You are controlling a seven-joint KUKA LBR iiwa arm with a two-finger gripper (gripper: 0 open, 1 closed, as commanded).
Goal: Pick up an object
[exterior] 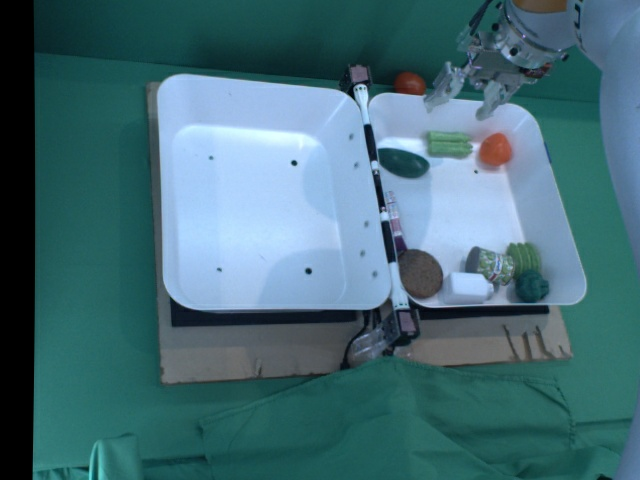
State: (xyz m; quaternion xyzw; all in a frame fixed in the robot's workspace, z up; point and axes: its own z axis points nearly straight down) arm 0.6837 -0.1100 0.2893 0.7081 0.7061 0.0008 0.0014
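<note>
Hovering over the far rim of the right bin (560, 218), the gripper (467, 88) had its fingers spread wide with nothing between them. Just below it, inside that bin, lay a light green ridged piece (449, 144), an orange ball (495, 149) near the right wall and a dark green oval (403, 162) by the left wall — the bin's middle stayed bare. Against its near rim crowded a brown disc (421, 273), a white block (467, 288) and a teal lump (531, 287).

At upper right, the gripper (468, 93) hangs with fingers spread above the right bin (560, 230), over a green ridged object (449, 144) and orange ball (495, 149).
</note>
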